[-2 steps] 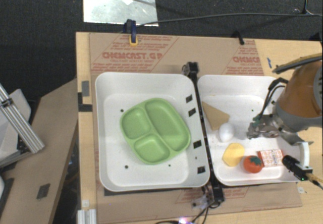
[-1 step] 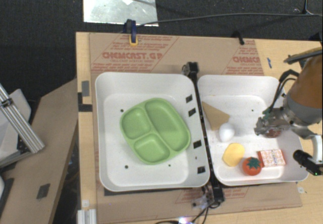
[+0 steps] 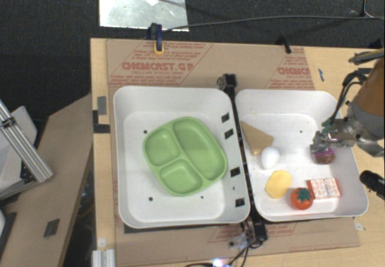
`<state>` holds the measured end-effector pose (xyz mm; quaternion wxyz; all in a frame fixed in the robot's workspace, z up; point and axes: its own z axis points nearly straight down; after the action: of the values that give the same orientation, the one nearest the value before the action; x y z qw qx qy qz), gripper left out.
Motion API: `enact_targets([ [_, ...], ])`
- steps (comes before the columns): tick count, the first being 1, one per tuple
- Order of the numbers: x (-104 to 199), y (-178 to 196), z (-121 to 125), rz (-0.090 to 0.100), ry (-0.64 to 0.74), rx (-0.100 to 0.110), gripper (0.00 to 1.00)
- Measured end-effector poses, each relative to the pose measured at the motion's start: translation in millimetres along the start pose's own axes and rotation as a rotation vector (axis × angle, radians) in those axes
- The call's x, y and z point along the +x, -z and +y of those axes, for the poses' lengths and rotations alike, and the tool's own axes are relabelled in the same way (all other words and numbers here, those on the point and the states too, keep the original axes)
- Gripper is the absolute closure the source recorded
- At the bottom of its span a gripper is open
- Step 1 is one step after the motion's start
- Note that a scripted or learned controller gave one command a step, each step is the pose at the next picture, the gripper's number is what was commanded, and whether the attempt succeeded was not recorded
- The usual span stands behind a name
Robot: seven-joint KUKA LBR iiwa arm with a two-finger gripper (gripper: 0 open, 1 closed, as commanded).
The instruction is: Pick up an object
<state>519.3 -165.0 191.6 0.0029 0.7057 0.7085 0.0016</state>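
- I see the gripper [image 3: 325, 139] low in the right bin [image 3: 301, 109]; I cannot tell its opening or any hold.
- A small dark purple fruit [image 3: 324, 155] sits directly beneath the tips, apparently touching.
- I judge it light, rounded and slick; I would pinch across its widest middle.
- The carton [image 3: 323, 189] lies nearer the front.

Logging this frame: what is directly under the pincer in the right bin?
A small dark purplish object sits under the pincer, near the right bin's right wall. The pincer covers its top, so its shape and any contact are unclear.
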Motion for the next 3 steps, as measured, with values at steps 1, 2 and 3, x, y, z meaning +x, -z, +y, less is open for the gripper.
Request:
enact_targets([
  [1, -0.5, 47.6, 2.3, 0.000, 0.001, -0.001, 1.00],
  [2, 51.1, 56.1, 23.8, 0.003, 0.006, 0.003, 1.00],
  [3, 107.1, 62.4, 43.2, 0.004, 0.007, 0.003, 1.00],
])
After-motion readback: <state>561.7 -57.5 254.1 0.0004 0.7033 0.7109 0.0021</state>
